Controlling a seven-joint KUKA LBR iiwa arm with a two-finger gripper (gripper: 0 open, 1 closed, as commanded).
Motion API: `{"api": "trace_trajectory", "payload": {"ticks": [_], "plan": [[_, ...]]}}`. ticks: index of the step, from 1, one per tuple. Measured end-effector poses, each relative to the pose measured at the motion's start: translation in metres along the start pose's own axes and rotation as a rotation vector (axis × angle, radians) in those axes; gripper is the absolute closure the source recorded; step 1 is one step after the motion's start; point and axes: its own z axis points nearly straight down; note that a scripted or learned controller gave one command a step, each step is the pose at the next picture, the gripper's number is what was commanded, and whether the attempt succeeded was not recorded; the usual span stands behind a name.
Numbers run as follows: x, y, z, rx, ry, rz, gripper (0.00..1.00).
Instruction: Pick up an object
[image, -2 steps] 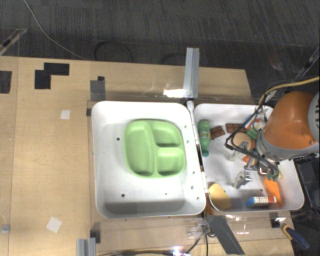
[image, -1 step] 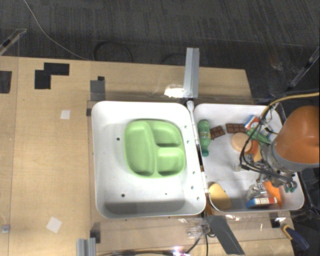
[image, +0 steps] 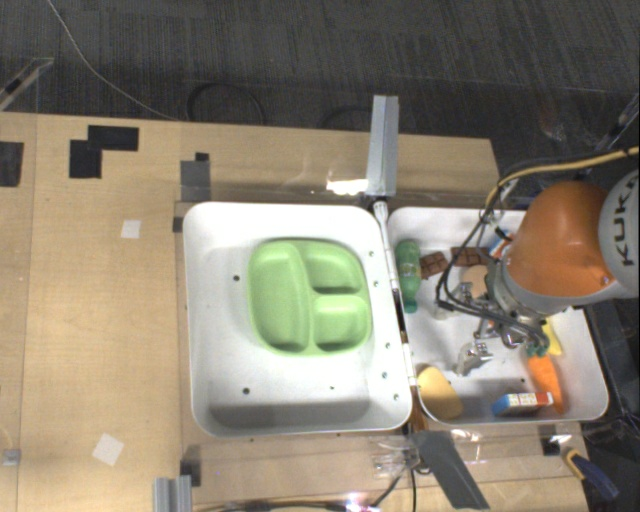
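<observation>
While the arm is reaching into the right bin, the gripper is hanging above a yellow object, a carrot and a green bottle; its grip state is unclear

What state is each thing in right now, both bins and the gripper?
Green divided plate: lying flat, right side up, in the left bin.
Green bottle: lying on its side at the right bin's left wall.
Yellow round object: resting in the near left corner of the right bin.
Orange object: lying flat by the near right side.
Small blue and white box: lying flat.
Gripper: low over the right bin; nothing seen between its fingers.
</observation>
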Motion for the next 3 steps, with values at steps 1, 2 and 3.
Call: {"api": "trace_trajectory", "payload": {"ticks": [1,2,3], "plan": [[-0.005,0.000,-0.014,0.003,-0.017,-0.005,1.00],[-0.019,0.007,-0.124,-0.001,0.004,-0.250,1.00],[0.012,-0.047,-0.079,-0.005,0.011,-0.570,1.00]]}}
